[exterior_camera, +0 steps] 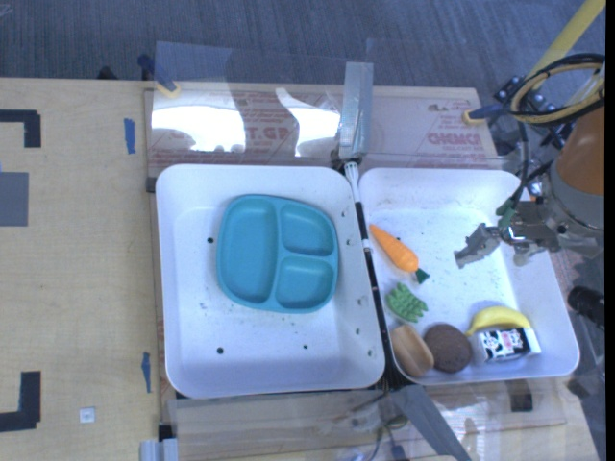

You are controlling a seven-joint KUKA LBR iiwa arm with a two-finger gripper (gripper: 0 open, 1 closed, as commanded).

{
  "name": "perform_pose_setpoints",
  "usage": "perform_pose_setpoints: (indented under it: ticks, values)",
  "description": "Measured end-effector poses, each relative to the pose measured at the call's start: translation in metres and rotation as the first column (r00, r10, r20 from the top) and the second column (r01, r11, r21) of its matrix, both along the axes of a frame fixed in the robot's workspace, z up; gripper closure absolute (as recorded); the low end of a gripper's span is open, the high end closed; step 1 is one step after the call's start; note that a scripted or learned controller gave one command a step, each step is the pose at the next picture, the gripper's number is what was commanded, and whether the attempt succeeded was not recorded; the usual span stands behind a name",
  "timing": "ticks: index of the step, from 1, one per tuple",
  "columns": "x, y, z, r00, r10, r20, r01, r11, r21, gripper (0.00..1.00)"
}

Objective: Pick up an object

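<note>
- A toy carrot [395, 248] lies in the right bin [452, 188], toward its 9 o'clock wall, orange body slanting down to a green tip.
- Just below it rests a green leafy toy [406, 303].
- Along the bin's 6 o'clock edge sit a tan bread-like piece [412, 351], a brown round piece [448, 347], and a small black-and-white carton [504, 343] with a yellow banana [499, 316] touching its top.
- The jaws [473, 250] hang above the bin's bare middle, at 3 o'clock from the carrot, spread and pinching nothing.
- The left bin [183, 257] holds a blue divided plate [277, 254].
- Both bins rest on the wooden tabletop [72, 286].
</note>
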State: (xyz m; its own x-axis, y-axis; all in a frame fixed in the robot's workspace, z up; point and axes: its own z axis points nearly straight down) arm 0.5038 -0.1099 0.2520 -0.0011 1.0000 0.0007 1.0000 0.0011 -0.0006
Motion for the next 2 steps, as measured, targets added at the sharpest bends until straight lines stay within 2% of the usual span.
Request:
perform_pose_setpoints:
  ticks: [1, 2]
  values:
    - [0.047, 0.080, -0.069, 0.986, 0.165, -0.004, -0.165, 0.986, 0.002, 0.00]
    - [0.046, 0.010, -0.164, 0.983, 0.182, 0.008, -0.182, 0.983, -0.004, 0.00]
